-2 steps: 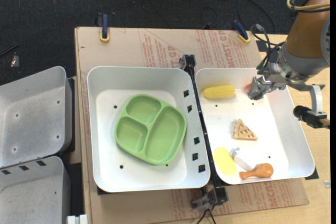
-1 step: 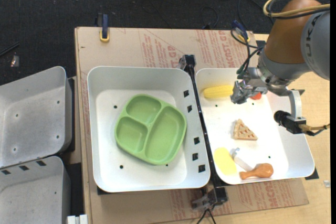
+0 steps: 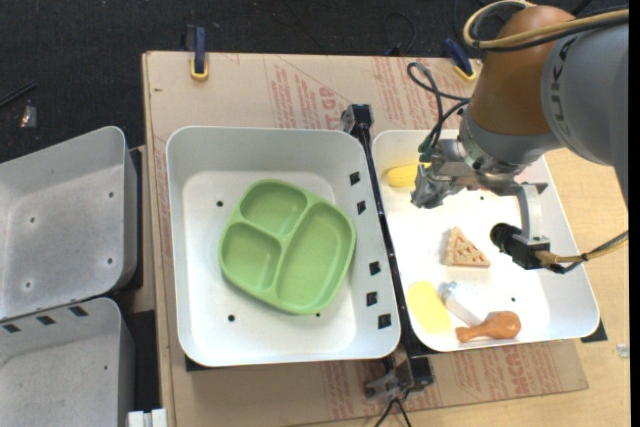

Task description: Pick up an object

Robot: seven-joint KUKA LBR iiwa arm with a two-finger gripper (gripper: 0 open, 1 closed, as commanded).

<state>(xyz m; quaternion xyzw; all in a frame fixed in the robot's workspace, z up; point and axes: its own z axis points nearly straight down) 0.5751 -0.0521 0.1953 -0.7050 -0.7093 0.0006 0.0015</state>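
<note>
Objects for picking all lie in the right-hand shallow white bin [image 3: 570, 310]. A small yellow rounded piece [image 3: 400, 177] sits near its far left corner, just beside my gripper [image 3: 428, 187], which hangs low over that corner; from above my own wrist hides the fingers, so I cannot tell how they stand or whether anything is between them. Nearer the middle lies a tan wedge-shaped piece dotted like a slice of pizza [image 3: 465, 250]. Toward the near edge are a pale yellow oblong block [image 3: 428, 307], a small white-and-grey item [image 3: 458, 303] that is perhaps a tube, too small to tell, and an orange-brown drumstick-shaped toy [image 3: 490, 326], the last three close together. A black cylindrical fitting with a white bracket [image 3: 520, 240] hangs from my arm over the right half of this bin, just beside the wedge.

Across the black divider [image 3: 378, 235], the left-hand shallow white bin [image 3: 190, 165] holds a light green plastic plate with three compartments [image 3: 288, 245], lying flat near its middle, well apart from my gripper.
</note>
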